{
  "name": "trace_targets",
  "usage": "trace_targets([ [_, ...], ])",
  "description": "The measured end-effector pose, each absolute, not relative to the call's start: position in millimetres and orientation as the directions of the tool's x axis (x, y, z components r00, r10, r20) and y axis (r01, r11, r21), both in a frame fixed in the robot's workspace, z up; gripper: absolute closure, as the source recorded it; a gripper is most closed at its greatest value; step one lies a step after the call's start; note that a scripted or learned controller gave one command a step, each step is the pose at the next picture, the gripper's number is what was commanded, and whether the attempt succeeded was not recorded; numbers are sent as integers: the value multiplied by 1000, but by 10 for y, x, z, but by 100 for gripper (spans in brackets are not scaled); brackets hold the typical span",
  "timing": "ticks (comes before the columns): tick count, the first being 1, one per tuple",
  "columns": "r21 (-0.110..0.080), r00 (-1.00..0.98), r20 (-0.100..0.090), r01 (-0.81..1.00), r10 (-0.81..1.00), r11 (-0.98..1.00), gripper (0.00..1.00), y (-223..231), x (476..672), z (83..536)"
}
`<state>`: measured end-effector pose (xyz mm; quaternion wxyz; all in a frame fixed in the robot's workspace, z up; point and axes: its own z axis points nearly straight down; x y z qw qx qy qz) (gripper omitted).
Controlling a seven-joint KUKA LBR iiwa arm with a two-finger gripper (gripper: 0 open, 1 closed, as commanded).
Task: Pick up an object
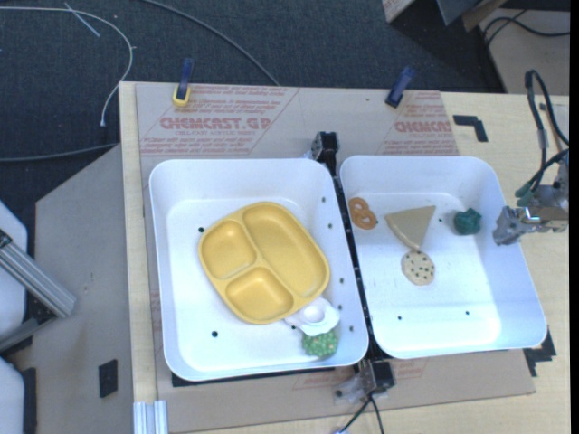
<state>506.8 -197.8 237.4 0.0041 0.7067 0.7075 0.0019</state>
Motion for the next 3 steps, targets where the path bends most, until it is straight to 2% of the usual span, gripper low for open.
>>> trace_targets([
  [1,3,-1,-1,1000,1000,1,100,-1977,5075,2390],
  [3,-3,-6,4,1000,1000,6,100,-826,4990,2188],
])
